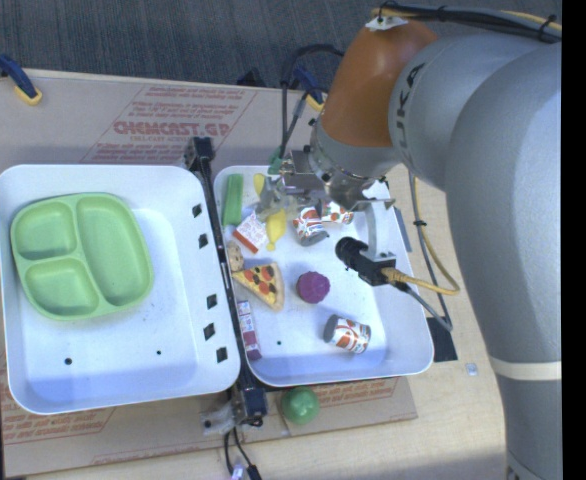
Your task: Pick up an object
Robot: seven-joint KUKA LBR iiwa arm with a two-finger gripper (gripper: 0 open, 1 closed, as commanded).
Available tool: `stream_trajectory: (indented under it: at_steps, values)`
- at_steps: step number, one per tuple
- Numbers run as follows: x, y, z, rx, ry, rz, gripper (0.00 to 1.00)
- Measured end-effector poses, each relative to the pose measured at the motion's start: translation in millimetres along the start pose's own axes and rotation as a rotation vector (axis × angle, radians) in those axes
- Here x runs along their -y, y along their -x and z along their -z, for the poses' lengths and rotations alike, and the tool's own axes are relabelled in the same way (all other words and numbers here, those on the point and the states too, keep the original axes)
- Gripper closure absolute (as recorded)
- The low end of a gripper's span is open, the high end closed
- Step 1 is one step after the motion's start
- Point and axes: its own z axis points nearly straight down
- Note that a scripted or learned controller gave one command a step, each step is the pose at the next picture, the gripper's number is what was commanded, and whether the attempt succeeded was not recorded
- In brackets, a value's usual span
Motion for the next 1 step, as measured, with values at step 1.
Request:
stream_trajectory:
  at_steps: [1]
  values:
    - [-0.3, 0.1, 9.7, 0.0, -0.001, 0.004, 1.0]
